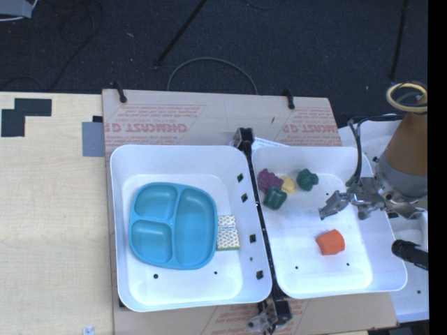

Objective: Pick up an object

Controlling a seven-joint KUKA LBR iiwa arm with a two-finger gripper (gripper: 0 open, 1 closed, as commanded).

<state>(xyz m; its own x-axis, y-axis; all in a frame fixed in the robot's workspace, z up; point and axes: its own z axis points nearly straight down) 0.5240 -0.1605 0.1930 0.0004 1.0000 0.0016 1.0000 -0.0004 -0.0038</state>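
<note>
In the right bin [377, 274], an orange block [330, 242] lies near the middle. Further back sit a purple piece [267, 180], a small yellow piece [287, 184], a dark green pepper-like toy [275, 198] and a teal-green toy [306, 180]. My gripper [347, 209] hangs over the bin's right half, just above and slightly right of the orange block. Its fingers are spread open with nothing between them. The green and purple toys lie well to its left.
The left bin [126, 285] holds a blue divided plate [173, 225] with a small patterned packet [227, 232] by its right rim. A black divider [255, 215] runs between the bins. The arm's body [408, 152] stands over the right bin's right wall.
</note>
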